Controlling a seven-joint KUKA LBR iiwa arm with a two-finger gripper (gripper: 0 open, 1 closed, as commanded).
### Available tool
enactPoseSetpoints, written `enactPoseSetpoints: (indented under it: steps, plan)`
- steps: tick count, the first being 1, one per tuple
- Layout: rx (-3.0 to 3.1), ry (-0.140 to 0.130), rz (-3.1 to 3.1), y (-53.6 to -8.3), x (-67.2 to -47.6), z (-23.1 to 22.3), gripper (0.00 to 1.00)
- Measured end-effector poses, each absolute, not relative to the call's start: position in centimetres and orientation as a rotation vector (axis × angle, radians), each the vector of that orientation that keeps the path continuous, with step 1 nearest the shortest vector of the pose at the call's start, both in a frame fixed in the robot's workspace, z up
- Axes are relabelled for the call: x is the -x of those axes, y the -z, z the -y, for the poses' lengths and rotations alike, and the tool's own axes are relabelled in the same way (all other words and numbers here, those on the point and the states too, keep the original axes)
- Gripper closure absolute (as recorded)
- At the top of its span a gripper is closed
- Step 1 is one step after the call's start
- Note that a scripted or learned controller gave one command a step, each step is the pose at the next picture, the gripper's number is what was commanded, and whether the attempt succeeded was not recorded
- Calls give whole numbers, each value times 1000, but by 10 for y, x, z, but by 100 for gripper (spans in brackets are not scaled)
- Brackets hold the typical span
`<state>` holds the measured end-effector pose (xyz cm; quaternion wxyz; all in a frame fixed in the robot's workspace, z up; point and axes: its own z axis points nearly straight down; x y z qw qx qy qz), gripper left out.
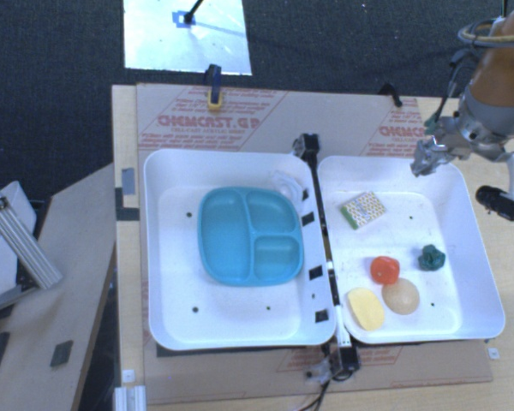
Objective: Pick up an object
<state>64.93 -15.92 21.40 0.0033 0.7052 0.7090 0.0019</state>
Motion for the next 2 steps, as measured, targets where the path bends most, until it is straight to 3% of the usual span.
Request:
enactPoseSetpoints:
  steps: [1,2]
  plan:
    - [-2211,-5,-2225,-244,-651,159,100]
    - [-2210,-4,-2230,-236,-659,112,100]
